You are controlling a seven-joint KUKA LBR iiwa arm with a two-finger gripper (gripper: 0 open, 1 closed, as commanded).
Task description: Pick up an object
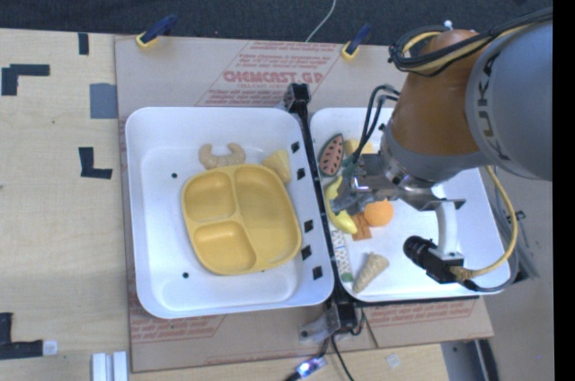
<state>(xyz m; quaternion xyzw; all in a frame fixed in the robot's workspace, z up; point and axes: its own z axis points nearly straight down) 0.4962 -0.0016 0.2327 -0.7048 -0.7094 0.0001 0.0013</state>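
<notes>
My gripper [352, 193] hangs low over the left part of the right bin [476, 276], under the grey and orange arm. Right below and beside it lie a yellow banana-like piece [340, 207], an orange ball [379, 213] and a small orange wedge [361, 230]. A watermelon slice [331, 155] rests against the bin's left wall. A tan ice-cream cone [370, 269] lies nearer the front. The arm hides the middle and back of this bin.
The left bin [153, 190] holds a yellow divided plate [239, 217], a tan pretzel-shaped piece [221, 155] and a pale yellow wedge [279, 163]. A black divider [314, 199] runs between the bins. A black cable fitting [429, 259] hangs by the arm.
</notes>
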